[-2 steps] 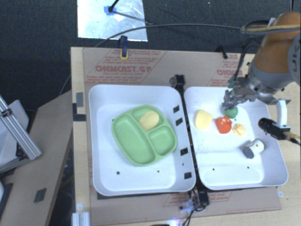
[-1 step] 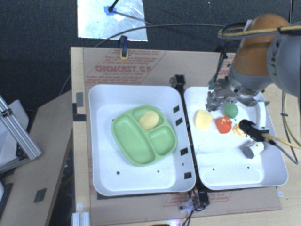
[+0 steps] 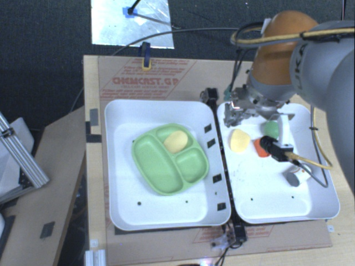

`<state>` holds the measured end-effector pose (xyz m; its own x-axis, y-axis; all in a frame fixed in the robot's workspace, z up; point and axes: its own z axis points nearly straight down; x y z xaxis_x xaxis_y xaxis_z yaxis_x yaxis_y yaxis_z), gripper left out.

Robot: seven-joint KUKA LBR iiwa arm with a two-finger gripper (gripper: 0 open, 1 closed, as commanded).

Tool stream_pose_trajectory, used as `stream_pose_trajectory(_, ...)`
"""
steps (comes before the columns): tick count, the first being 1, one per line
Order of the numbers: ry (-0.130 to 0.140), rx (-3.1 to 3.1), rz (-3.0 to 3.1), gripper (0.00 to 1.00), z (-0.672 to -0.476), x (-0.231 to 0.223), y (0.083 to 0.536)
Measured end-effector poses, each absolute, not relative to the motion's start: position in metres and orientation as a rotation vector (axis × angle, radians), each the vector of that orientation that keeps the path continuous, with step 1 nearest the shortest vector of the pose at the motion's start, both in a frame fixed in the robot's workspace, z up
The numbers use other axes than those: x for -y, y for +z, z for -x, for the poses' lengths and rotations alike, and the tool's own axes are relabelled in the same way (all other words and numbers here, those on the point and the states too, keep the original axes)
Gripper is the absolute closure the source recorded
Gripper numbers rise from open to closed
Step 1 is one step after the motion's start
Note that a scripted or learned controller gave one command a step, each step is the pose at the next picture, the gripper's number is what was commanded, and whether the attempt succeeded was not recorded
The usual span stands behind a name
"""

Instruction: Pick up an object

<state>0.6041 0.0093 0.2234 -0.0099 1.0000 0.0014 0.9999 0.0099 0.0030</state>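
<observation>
Nearest the camera, the front rims of the two white bins are seen side by side on the surface, which is covered by a printed cardboard sheet. In the left bin a green divided plate is laid flat, and a pale yellow lump is sat in its upper small compartment. The other compartments of the plate are seen bare.

In the right bin a small grey object is found near the right side, apart from the rest. Further back, a yellow object is lying close to the divider between the bins, an orange-red object is just beside it on its right, and a green object is placed behind that one. A black part of the arm is seen over the orange-red piece, so its outline is only partly made out.

The tool is positioned low over the back left corner of the right bin, just behind the yellow object. Whether it's open or closed honestly can't be told from this angle, probably because the wrist blocks it. Nothing is seen held.

At the far back, a shiny square sheet is laid on the dark floor.
</observation>
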Motion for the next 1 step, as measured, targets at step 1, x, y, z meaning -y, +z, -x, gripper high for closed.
stream_pose_trajectory(1, 0.006, -2.232, -2.209, 1.0, -0.6113, -0.0685, 0.2192)
